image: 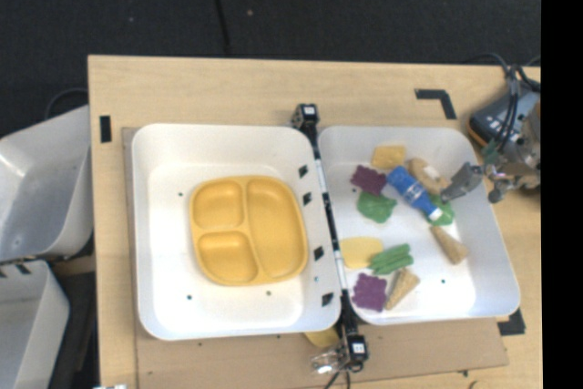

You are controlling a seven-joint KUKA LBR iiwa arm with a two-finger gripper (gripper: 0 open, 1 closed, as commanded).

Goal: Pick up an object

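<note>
Here the gripper [480, 180] hangs spread and empty over the right bin's [487, 287] far right edge, just beside the blue bottle [412, 189] lying amid 9-odd crowded toys, so closing could pinch a neighbour or nudge the bottle away.

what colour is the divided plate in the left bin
Yellow. The divided plate shows clearly in the camera view, lying in the left bin.

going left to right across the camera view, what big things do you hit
left white bin → yellow divided plate inside it → right white bin → green toy → blue bottle → claw
</note>
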